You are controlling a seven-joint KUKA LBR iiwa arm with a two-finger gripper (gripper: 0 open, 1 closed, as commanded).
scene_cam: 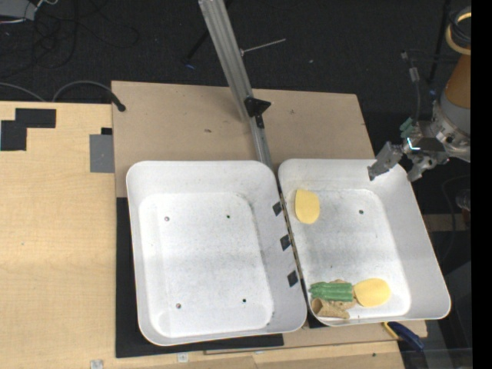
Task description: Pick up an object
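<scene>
Yellow pieces (pixel 307 206) lie untouched in the right bin (pixel 430 267); the end effector (pixel 400 162), spread and holding nothing, hovers at two o'clock.

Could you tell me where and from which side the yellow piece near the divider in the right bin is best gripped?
Probably from straight above, closing across its narrower width. The yellow piece lies flat, a rounded shape longer up-down in the view, alone on the right bin floor. Its left edge sits close to the bin's left wall, so a sideways approach looks cramped. The end effector hovers at the bin's far right corner.

Slanted aluminium rail (pixel 234 71) behind two white bins (pixel 154 177)
</scene>
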